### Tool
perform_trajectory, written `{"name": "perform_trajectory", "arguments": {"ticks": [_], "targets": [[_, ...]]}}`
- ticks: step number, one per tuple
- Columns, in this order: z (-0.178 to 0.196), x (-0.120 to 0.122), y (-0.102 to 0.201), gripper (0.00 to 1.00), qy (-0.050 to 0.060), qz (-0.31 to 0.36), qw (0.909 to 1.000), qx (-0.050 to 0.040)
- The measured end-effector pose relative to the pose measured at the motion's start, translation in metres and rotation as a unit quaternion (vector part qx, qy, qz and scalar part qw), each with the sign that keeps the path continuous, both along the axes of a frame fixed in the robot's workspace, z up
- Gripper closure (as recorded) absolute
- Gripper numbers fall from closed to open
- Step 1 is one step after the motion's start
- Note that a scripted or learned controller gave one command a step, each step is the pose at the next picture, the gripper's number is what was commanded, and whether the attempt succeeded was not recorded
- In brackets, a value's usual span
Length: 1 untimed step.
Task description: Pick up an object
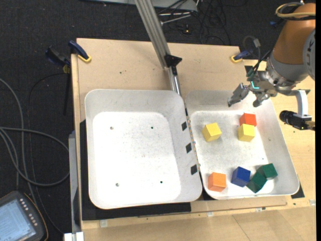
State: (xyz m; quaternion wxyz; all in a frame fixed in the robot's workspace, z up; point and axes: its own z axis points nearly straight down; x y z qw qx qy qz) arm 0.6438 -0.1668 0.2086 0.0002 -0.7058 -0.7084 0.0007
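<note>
Gripper (247, 95) hangs above the far edge of the right bin (283, 149), its two dark fingers spread wide with nothing between them. The arm (293, 44) enters from the right, orange band above the wrist.

Contents of the right bin, all lying free on its floor:
- red cube (248, 119), touching the yellow cube (246, 132) just nearer the camera; both sit just below the gripper
- second yellow cube (212, 131), to their left, apart
- orange cube (216, 181) near the front left corner
- blue cube (241, 176) beside it
- two green cubes (263, 176), touching each other at the front right

Left bin (95, 134) sits alongside on the table (125, 64), rims touching
</note>
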Motion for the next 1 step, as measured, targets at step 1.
{"name": "perform_trajectory", "arguments": {"ticks": [1], "targets": [[-0.0602,0.0029,0.0080,0.00,0.002,0.000,1.0000,0.0007]]}}
